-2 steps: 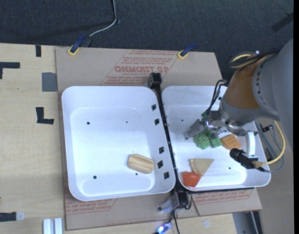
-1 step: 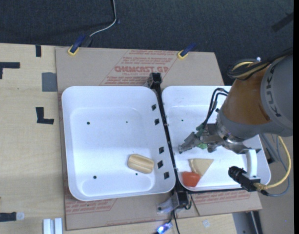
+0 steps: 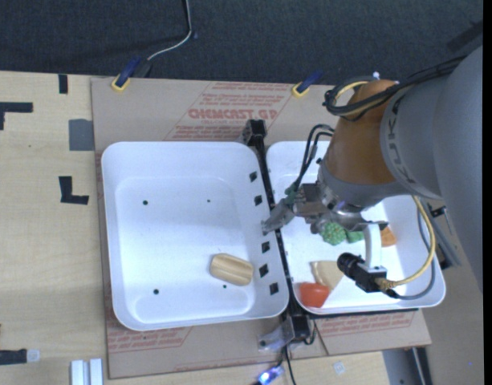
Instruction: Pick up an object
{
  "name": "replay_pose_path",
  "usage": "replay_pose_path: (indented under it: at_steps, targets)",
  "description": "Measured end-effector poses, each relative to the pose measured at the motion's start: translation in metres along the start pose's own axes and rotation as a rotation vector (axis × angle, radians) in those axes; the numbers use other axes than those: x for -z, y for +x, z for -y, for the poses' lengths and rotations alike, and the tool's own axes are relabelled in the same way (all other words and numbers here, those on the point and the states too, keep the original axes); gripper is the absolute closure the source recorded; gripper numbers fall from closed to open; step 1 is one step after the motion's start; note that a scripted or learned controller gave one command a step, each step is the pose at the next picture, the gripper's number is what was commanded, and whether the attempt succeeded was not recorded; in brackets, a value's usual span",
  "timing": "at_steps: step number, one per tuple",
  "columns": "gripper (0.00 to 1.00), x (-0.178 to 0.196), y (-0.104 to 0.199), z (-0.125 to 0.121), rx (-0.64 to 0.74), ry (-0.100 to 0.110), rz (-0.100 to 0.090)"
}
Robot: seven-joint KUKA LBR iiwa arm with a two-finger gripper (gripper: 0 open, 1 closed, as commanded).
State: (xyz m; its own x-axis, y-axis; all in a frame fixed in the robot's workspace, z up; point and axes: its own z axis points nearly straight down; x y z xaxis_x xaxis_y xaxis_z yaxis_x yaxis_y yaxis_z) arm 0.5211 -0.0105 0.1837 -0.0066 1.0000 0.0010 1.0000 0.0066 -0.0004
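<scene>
Over the right bin (image 3: pixel 426 295) my wrist hangs low, the orange band and grey body covering much of what lies beneath. My jaws (image 3: pixel 330 223) sit somewhere under that bulk, close above a green object (image 3: pixel 335 233) near the bin's middle, and I cannot tell whether they are spread or pressed together (the wrist hides them from above).

Candidates lie close by. Beside the green object, toward the near wall, sit a pale wedge-shaped piece (image 3: pixel 327 273) and a red rounded object (image 3: pixel 313 295), these 2 touching or nearly so. An orange and white bit (image 3: pixel 384 236) shows just past the green one, half hidden by a black cable. In the left bin (image 3: pixel 117 215), well apart from me, a tan bread-like roll (image 3: pixel 231 269) lies alone.

I judge this to be the descent or the grasp itself, aimed at the green object; nothing shows that I hold anything yet. Next, I need to close squarely on it and lift straight up, checking that it comes along, without dragging the neighbouring pieces or snagging the cable looped by my wrist.
</scene>
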Motion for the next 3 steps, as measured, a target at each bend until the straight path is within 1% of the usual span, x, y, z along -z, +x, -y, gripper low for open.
replay_pose_path:
  at_steps: [1, 2, 3]
  targets:
    - [1.00, 0.010, -0.003, 0.002, -0.004, 0.004, 0.001]
    - [1.00, 0.102, -0.023, -0.037, -0.006, -0.010, 0.003]
    - [0.00, 0.096, -0.022, -0.034, -0.006, 0.001, 0.002]
